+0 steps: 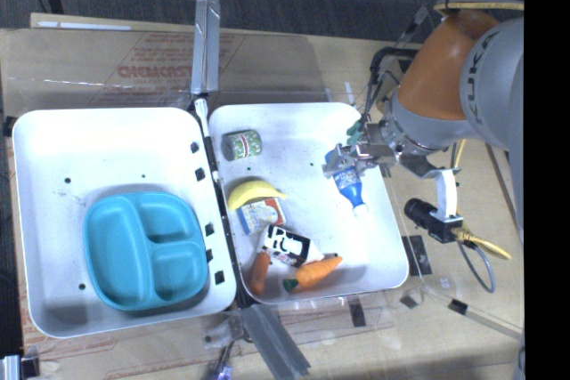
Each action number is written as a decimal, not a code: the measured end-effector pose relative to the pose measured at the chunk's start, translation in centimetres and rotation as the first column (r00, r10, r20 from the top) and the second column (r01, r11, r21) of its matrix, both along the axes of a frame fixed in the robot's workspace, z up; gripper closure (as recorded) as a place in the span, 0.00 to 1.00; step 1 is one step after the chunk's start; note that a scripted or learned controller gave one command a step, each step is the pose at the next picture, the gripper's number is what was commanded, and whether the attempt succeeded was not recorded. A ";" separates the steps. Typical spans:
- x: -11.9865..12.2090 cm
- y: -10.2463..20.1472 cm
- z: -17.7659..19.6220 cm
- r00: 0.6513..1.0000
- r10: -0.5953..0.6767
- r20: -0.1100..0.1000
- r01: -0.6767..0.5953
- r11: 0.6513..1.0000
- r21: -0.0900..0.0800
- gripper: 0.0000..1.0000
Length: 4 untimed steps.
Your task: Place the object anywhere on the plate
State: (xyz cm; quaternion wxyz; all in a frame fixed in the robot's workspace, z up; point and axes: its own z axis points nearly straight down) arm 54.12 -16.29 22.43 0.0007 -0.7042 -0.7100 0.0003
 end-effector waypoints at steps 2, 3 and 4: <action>-2.9 16.8 -0.1 0.991 -0.131 -0.007 0.131 0.991 -0.002 1.00; -4.4 23.3 -3.4 0.994 -0.110 -0.004 0.110 0.994 -0.002 1.00; -4.4 23.2 -3.4 0.994 -0.112 -0.003 0.112 0.994 -0.002 0.00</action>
